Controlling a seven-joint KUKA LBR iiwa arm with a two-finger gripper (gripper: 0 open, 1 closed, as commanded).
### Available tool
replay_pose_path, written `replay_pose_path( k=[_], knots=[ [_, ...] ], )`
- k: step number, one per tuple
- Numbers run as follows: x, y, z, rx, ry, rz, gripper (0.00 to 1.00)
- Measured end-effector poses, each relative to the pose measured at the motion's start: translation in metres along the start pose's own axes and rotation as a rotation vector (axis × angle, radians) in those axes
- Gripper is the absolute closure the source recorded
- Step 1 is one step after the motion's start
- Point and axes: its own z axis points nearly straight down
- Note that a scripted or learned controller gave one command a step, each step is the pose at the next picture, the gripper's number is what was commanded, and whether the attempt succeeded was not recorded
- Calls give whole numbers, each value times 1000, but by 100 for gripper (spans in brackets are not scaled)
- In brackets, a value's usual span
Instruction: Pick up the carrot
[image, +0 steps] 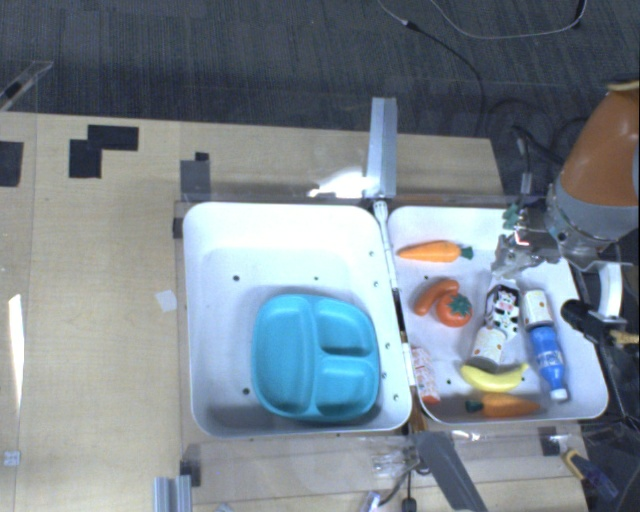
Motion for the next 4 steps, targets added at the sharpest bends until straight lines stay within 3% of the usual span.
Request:
replay_pose_path(
  k=[1,2,3,4],
  knots=[
    [-47,-3,7,1,-1,219,100],
    [-79,14,-12,-1,-1,117,100],
    [-33,25,4,3,-1,462,100],
    [-39,29,-11,2,-1,954,100]
  ],
)
